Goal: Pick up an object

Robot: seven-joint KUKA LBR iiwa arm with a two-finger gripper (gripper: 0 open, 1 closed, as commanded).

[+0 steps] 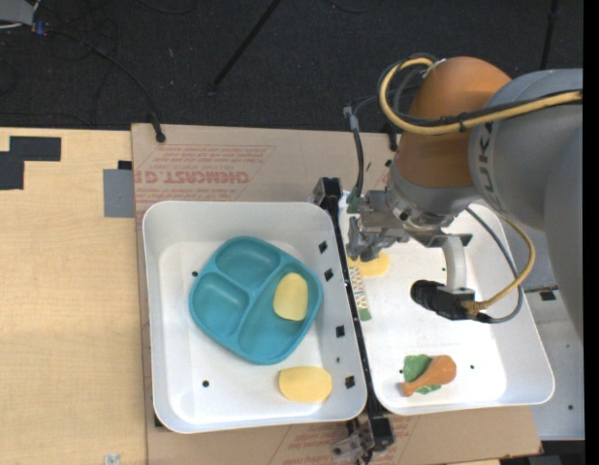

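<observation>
Gripper point(365, 245): down at the left edge of the right bin, close against the divider; finger spread not readable from this angle, so open or pressed together cannot be told.
Contact: pale yellow piece point(376, 265) lies directly under and just right of the gripper tip; touching or merely beside, cannot be told; nothing visibly pinched.
Arm point(455, 114): grey, smooth casing, rounded orange band above the wrist, yellow and black cables looping over it; enters from the right.
Black attachment point(443, 299): dark, cylindrical, matte, hangs low over the middle of the right bin with a cable trailing right.
Right bin point(532, 376): shallow, white, glossy plastic with rounded corners.
Toy carrot point(427, 372): orange, tapered body with green leafy top, lies near the front of the right bin, well apart from the gripper.
Left bin point(173, 376): same white plastic, shallow, rounded rim.
Teal plate point(232, 303): smooth plastic, rounded, split into compartments, tilted diagonally in the middle of the left bin.
Yellow oval on plate point(291, 296): smooth, egg-like, rests in the plate's right compartment.
Yellow oval in bin point(304, 384): flatter, lemon-shaped, lies on the bin floor just below the plate.
Divider point(343, 308): black clips and strip where both bins meet.
Bench point(67, 308): light wood grain, matte, with a cardboard sheet point(212, 168) under the bins.
</observation>
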